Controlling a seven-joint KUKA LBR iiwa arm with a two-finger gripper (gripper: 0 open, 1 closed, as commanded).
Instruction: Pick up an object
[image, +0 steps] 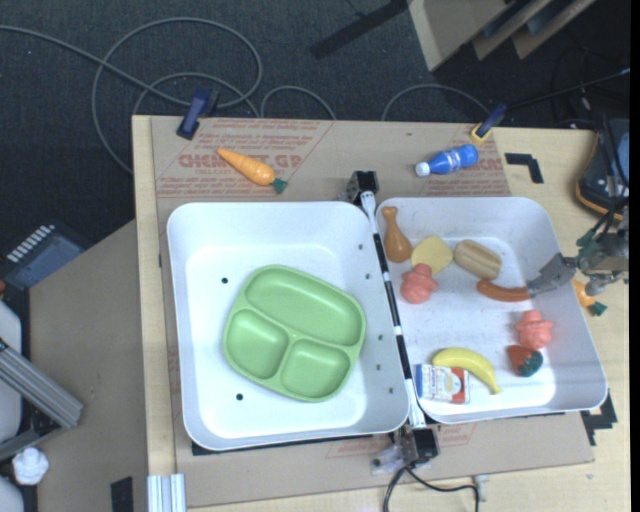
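While the gripper (556, 272) is reaching over the right bin (560, 390) rim, you are watching the approach step; whether it is released or clenched, you cannot tell. Nearest it, the sausage (502, 291) is lying near the bin's right wall, long axis running left-right. Next, you are needing a descent aligned across it.

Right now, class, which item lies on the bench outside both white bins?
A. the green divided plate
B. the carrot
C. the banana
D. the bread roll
B: the carrot lies on the cardboard behind the left bin, beyond its rim.
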